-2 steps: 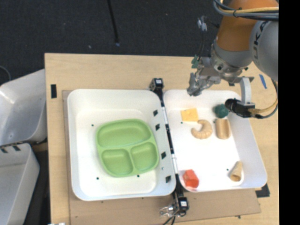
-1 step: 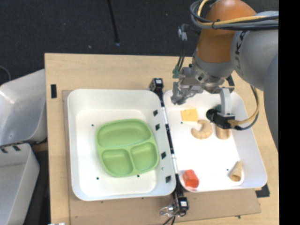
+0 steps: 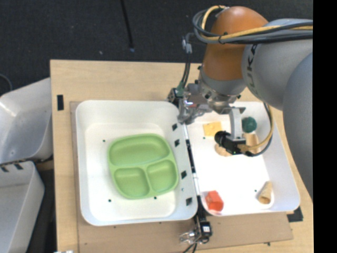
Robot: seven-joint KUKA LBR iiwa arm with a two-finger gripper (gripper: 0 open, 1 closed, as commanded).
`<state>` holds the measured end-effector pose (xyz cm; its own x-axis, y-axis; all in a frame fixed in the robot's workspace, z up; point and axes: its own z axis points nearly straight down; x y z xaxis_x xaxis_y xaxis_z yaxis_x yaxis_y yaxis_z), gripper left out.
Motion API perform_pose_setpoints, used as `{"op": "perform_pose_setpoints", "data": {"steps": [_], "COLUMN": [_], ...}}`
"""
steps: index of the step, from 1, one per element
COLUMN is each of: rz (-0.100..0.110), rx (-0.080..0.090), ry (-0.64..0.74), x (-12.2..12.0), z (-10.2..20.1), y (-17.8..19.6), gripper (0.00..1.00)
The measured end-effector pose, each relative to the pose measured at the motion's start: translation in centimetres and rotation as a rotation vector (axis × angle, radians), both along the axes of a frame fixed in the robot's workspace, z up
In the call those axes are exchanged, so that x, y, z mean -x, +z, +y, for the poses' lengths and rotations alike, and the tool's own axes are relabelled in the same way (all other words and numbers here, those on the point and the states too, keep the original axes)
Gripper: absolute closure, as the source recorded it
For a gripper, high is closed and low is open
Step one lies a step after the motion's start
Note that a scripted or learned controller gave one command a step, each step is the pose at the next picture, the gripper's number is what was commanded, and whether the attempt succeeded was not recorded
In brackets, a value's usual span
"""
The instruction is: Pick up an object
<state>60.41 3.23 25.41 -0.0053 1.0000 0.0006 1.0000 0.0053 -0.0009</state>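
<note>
Your claw (image 3: 185, 114) hangs at the bins' shared wall; you cannot tell its grip. A yellow block (image 3: 212, 128) lies just beside it, and a green tray (image 3: 142, 165) sits near it in the other bin.

A pale wooden bench (image 3: 63, 78) bears two shallow white bins side by side, inner rims touching; the left bin (image 3: 87, 194) in the view holds a green divided tray (image 3: 142, 165) lying flat; the right bin (image 3: 237, 178) holds a yellow square (image 3: 212, 128) toward its far side, a red block (image 3: 214, 201) at its near rim, and a tan cone (image 3: 265, 193) near its near right corner.
</note>
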Motion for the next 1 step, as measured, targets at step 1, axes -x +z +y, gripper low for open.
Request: {"op": "perform_pose_setpoints", "data": {"steps": [1], "rz": [0.0], "rx": [0.0], "ry": [0.0], "x": [1.5], "z": [5.48], "y": [-1.17], "gripper": [1.0]}}
